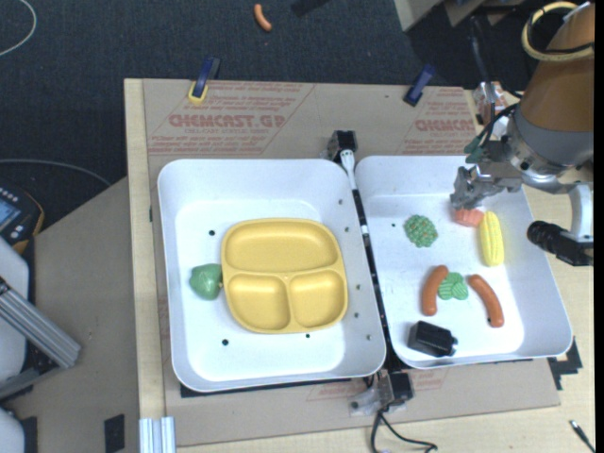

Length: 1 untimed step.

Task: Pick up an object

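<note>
Camera view: claw, grip state unclear, directly over pink object.

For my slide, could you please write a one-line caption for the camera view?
Gripper low over a pinkish-orange toy beside the corn cob in the right bin; yellow divided plate in the left bin.

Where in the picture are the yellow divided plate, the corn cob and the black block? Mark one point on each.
yellow divided plate [283, 243]: camera view, floor of its big upper compartment.
corn cob [491, 238]: camera view, middle of the cob.
black block [432, 339]: camera view, centre of its top face.
</note>
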Available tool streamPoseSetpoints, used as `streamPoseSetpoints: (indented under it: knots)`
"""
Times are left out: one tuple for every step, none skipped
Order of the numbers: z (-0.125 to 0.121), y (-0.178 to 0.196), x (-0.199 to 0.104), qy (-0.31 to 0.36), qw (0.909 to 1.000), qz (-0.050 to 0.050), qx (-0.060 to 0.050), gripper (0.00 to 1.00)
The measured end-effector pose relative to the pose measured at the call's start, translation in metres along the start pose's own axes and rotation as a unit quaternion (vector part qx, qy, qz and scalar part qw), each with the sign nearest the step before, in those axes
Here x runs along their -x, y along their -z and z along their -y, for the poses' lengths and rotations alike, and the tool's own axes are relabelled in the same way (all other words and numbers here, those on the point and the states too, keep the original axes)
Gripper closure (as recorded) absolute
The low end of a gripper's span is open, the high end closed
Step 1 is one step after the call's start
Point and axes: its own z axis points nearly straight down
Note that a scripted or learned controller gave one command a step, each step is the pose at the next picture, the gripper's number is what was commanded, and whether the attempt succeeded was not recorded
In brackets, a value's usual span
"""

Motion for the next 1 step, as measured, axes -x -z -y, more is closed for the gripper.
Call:
streamPoseSetpoints:
  knots:
    - [-0.0252, 0.0049, -0.0390, 0.000, 1.0000, 0.000, 0.001, 1.00]
